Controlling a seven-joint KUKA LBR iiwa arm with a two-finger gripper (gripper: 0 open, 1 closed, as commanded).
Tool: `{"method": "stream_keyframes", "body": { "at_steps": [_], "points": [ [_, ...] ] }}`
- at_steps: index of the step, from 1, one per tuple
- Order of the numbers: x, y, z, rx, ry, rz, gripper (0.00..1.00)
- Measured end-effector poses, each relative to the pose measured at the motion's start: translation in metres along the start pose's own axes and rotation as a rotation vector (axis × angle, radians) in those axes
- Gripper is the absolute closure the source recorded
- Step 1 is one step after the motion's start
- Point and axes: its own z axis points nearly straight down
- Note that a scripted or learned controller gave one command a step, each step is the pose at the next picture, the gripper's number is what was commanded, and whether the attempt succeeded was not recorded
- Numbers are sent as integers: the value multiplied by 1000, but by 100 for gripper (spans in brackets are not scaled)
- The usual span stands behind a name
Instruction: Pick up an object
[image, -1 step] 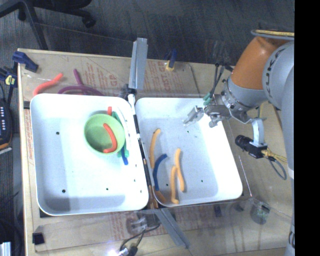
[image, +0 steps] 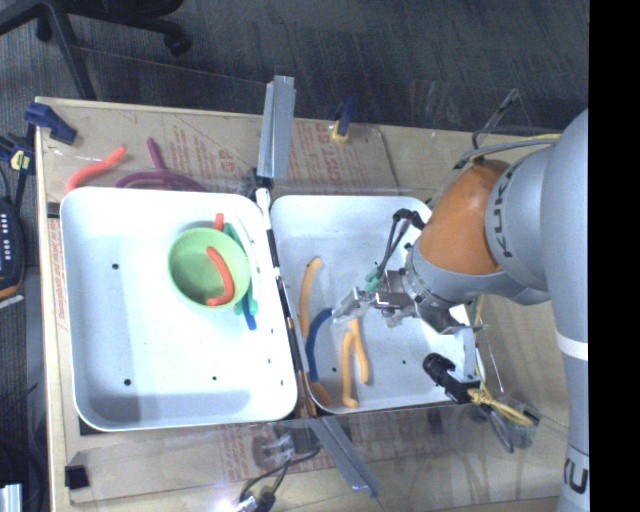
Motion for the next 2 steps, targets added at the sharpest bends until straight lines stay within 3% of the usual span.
{"method": "stream_keyframes", "body": {
  "at_steps": [1,2],
  "points": [
    [23,-32,43,-13,-6,-77,0],
    [22,-32,33,-13,-8,-80,100]
  ]
}}
